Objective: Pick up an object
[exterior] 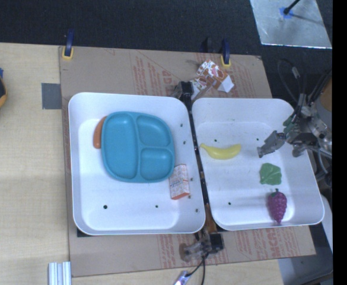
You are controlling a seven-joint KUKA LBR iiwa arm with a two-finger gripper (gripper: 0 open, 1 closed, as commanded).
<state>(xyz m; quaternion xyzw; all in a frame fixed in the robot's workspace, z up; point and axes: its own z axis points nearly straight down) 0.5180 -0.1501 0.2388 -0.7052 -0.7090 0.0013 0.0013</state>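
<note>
Over the right bin (244,114), near its far right wall, the gripper (278,144) hangs low above the white floor; its dark fingers (270,145) look spread apart, with nothing between them. Just below it lies a green leaf-shaped toy (270,173), and nearer the front rim a purple bunch of grapes (276,204). A yellow banana (221,151) rests to the gripper's left, well apart from it. On the counter's left bin (131,218) sits a blue divided plate (138,146), an orange piece (97,133) peeking from under its left edge, and a small printed carton (179,181) touching its lower right corner.
</note>
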